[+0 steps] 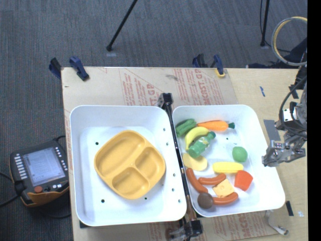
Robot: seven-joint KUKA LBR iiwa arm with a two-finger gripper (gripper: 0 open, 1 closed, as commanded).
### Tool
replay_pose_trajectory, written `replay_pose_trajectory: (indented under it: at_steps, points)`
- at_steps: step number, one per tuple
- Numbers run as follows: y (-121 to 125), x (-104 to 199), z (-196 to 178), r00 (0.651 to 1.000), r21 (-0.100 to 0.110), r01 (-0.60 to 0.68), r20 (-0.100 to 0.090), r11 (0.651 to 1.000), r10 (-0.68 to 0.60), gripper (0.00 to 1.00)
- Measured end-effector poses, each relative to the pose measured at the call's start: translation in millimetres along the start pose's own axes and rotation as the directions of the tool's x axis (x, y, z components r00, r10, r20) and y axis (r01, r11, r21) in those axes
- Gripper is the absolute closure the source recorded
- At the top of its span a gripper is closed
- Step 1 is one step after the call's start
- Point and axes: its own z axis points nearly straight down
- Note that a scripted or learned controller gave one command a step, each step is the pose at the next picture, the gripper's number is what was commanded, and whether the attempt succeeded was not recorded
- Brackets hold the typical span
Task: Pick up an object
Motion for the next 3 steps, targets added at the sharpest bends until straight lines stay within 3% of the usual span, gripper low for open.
replay_pose_trajectory:
  at_steps: [1,3]
  points:
    - [-8,40,-7,0.887,0.003,0.461,-0.008,0.887,-0.461,1.00]
    - [-10,38,-24,0.894,0.000,0.448,0.003,0.894,-0.448,1.00]
